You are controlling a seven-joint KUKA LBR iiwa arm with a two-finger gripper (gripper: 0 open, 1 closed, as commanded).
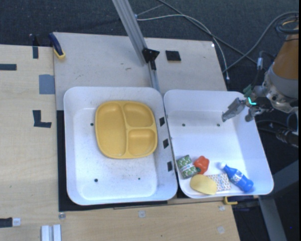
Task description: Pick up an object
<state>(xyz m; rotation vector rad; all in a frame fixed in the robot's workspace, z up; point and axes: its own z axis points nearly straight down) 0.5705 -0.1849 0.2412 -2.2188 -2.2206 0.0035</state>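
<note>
Nearest to us, along the front wall of the right-hand shallow white bin (251, 149), we saw a small cluster of objects; a pale yellow lemon-shaped piece (203, 185) lay at the very front, touching a flat white card with coloured speckles (221, 182) just to its right; a blue plastic bottle with a white cap (238, 178) lay on its side beside the card, tilted towards the bin's right corner; a little further back sat a small green patterned packet (186, 166) and, touching it, a small red-orange toy-like piece (202, 163).

In the left-hand shallow white bin (75, 149) we saw a yellow plastic plate with three compartments (125, 129), lying flat, well apart from the cluster.

Further back, above the far right corner of the right bin, hung the two-finger gripper (238, 109) of the grey arm with its orange band (287, 64); we could make out two grey fingers (232, 109) spread apart with nothing between them; the gripper stood well clear of every object.

Beyond the bins, a grey metal pole (130, 21) slanted up from the bench, cables trailed over the dark floor, and a yellow-and-blue clamp (56, 46) sat at the far left corner of the bench.
</note>
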